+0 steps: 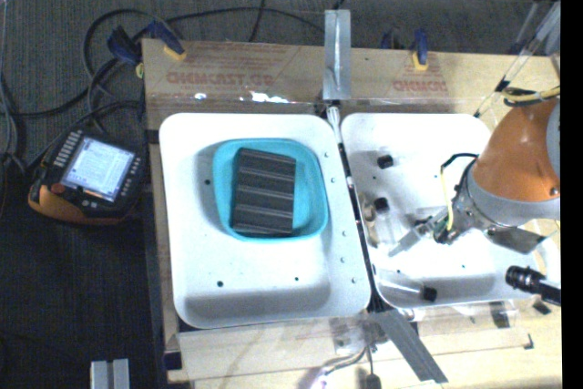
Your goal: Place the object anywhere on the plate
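Observation:
A dark grey ribbed block (265, 190) lies flat on the teal plate (311, 196) in the middle of the left bin (182, 223). My gripper (404, 241) is low over the right bin (401, 137), near its left wall, pointing left and down. It is well apart from the plate and the block. The orange-banded wrist (516, 161) hangs above it and hides part of the right bin.
A raised divider (351, 205) runs between the two bins. Small dark studs (385, 161) dot the right bin's floor. A handheld pendant (89, 173) lies on the floor to the left. Clamps and a metal post (337, 50) stand along the bench's back edge.

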### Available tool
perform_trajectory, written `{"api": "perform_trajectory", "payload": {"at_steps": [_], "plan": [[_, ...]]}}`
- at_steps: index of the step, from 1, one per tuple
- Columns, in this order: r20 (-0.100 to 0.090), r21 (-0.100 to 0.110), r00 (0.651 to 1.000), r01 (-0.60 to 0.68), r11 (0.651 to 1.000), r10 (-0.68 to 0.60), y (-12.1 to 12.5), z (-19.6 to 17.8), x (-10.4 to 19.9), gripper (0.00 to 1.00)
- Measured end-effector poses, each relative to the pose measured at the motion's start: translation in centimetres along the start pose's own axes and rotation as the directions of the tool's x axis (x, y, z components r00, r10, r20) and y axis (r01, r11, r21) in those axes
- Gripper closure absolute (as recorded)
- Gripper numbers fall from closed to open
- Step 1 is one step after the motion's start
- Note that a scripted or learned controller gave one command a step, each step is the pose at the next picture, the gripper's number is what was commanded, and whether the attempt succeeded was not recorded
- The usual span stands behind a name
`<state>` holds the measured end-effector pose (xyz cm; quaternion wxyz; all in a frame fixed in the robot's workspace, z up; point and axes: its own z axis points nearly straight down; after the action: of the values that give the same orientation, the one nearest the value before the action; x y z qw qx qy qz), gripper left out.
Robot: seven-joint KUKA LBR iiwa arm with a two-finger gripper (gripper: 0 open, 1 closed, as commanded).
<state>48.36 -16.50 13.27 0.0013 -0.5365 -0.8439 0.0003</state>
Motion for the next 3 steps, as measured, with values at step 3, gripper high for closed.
{"api": "perform_trajectory", "payload": {"at_steps": [3], "plan": [[0.005,0.000,0.905,0.425,0.905,-0.425,-1.0,-11.2,-2.2,0.00]]}}
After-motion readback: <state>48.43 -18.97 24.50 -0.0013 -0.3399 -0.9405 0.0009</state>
